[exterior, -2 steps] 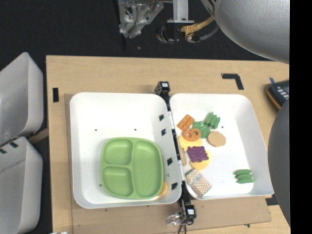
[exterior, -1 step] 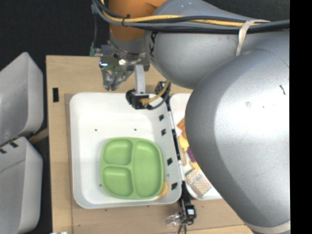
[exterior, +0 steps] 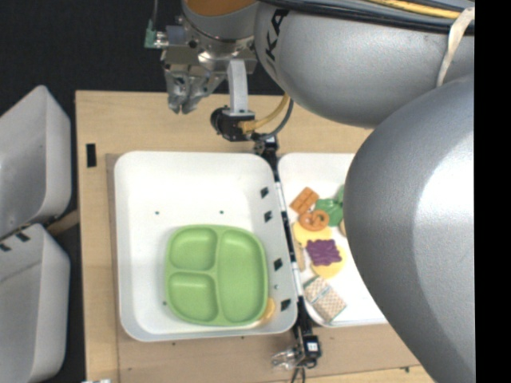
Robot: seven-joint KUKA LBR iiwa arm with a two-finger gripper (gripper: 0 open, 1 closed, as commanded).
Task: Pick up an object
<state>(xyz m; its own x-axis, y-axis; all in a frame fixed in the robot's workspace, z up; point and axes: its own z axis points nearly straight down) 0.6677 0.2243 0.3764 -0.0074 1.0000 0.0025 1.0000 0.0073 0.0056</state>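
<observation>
Hovering above bench: jaws (exterior: 189, 102), seemingly empty.

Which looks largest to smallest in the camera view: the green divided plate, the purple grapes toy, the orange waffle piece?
1. green divided plate, by far
2. purple grapes toy
3. orange waffle piece, only slightly smaller than the grapes, so that ranking is unsure
</observation>
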